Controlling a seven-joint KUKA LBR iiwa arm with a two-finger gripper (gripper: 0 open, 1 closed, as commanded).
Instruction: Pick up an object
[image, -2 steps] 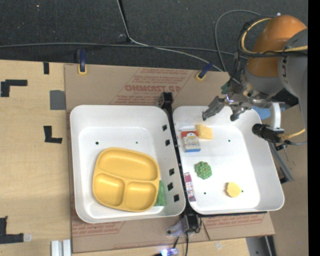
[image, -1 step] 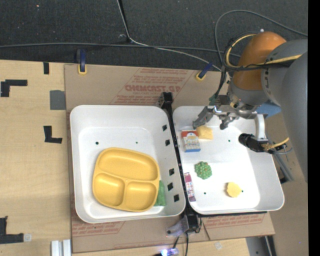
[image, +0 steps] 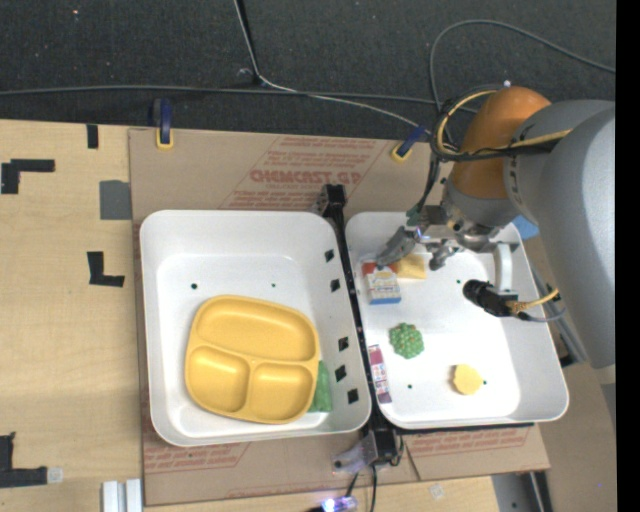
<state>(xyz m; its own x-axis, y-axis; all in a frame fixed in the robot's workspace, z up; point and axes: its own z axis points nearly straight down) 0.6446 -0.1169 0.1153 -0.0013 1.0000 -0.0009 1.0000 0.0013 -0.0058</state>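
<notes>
Nothing is lifted yet. The hand (image: 418, 252) sits low at the far end of the right bin (image: 505, 345), its two fingers spread apart and gripping nothing that can be seen. The likeliest target is the pale block (image: 412, 267), which lies on the bin floor just below the fingers. Whether they touch it cannot be told from this angle.

Just beside the block, toward the divider, lies a small box (image: 383, 286). It is close enough that a closing grasp might nudge it.

The other things in this bin are well apart from the hand:
- a green lump (image: 406, 340) mid-bin
- a yellow piece (image: 466, 380) nearer the front
- a slim pink packet (image: 378, 372) along the left wall

In the left bin (image: 230, 260), a yellow tray (image: 252, 358) lies flat with a green scrap (image: 321, 390) at its right edge — neither is within the hand's present reach.

By my reading, the approach is done or nearly so, and the pick itself is all to come — closing on the block, holding it between the fingers and raising it clear of the floor. The block looks small and low, so the fingers would need to straddle it squarely.
</notes>
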